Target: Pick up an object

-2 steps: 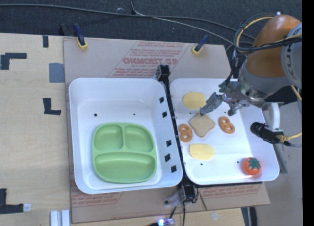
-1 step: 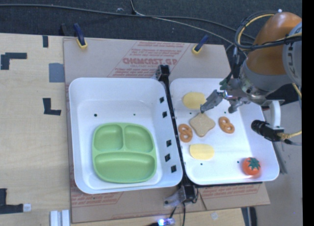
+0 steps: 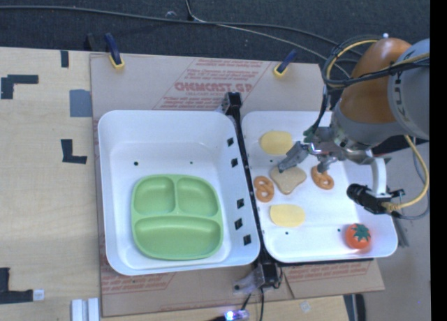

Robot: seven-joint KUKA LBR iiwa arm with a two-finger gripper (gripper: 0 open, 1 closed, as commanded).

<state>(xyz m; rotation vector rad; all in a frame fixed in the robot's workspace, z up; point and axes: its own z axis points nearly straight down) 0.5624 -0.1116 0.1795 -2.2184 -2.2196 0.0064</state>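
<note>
Two shallow white bins are set side by side on a brown board on the tabletop (image 3: 42,194). In the left bin (image 3: 115,138) a green plate (image 3: 177,216) with three parts is laid flat, near the front. Small toy foods are spread out in the right bin (image 3: 314,243). A yellow round piece (image 3: 276,142) is seen near the back of this bin. A tan piece shaped like toast (image 3: 289,181) is placed near the middle. A brown pretzel (image 3: 264,188) is found just to its left, close to the wall between the bins. A second pretzel (image 3: 323,179) is found to the right of the toast piece. Another yellow piece (image 3: 287,215) is laid in front of the toast piece. A red tomato (image 3: 357,236) with a green top is set in the front right corner, well apart from the rest. The grey arm (image 3: 391,96) with its orange band is reached in from the right. The hand (image 3: 302,160) is held low over the right bin, with its two fingers spread apart. One finger (image 3: 290,160) is pointed down by the top edge of the toast piece, and the other is seen near the second pretzel. Nothing is held between the fingers. Whether the toast piece is touched cannot be told.
</note>
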